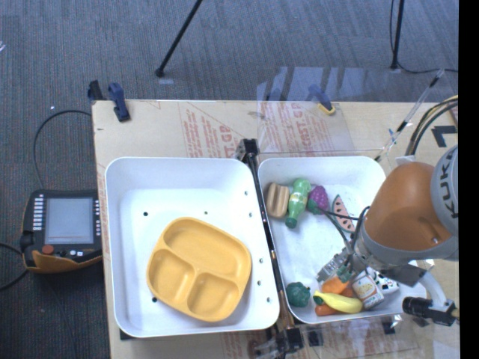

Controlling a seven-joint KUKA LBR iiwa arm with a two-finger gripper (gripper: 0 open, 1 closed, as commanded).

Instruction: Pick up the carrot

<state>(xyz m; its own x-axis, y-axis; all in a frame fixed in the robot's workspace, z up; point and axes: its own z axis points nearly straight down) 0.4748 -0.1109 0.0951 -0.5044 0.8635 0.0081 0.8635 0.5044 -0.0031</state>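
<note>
The pincer (338,266) is low in the right bin (374,172), right above the carrot (334,285), banana (338,301) just beyond, though I can't tell its grip.

The small orange plastic toy carrot (334,286) lies at the near edge of the right white bin (322,167), partly hidden beneath the arm's wrist, touching the yellow banana (340,302) just in front of it.
</note>
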